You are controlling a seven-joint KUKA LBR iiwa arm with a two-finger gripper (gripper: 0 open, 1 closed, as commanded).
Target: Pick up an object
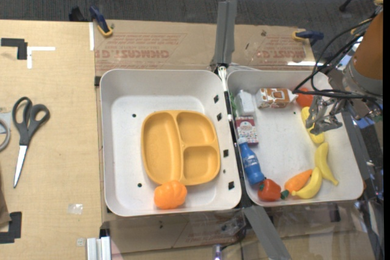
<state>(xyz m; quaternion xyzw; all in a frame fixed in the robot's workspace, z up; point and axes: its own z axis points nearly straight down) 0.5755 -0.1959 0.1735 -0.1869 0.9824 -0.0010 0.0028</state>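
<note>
My gripper (322, 120) hangs over the right side of the right bin (286, 137), just above a small yellow piece (316, 137) lying on the bin floor. Two bananas (321, 171) lie in front of it, beside an orange carrot (297, 179) and a red pepper (269, 190). A blue bottle (250, 165), a red-and-white carton (246, 130), a white box (245, 100) and a brown-and-white packet (275, 97) line the bin's left and back. A red-orange item (304, 99) is partly hidden behind the gripper.
The left bin (122, 131) holds an orange divided plate (181, 147) and an orange fruit (170, 195). Scissors (25, 125) lie on the wooden bench at far left. Black cables (329, 64) loop above the right bin's back right corner.
</note>
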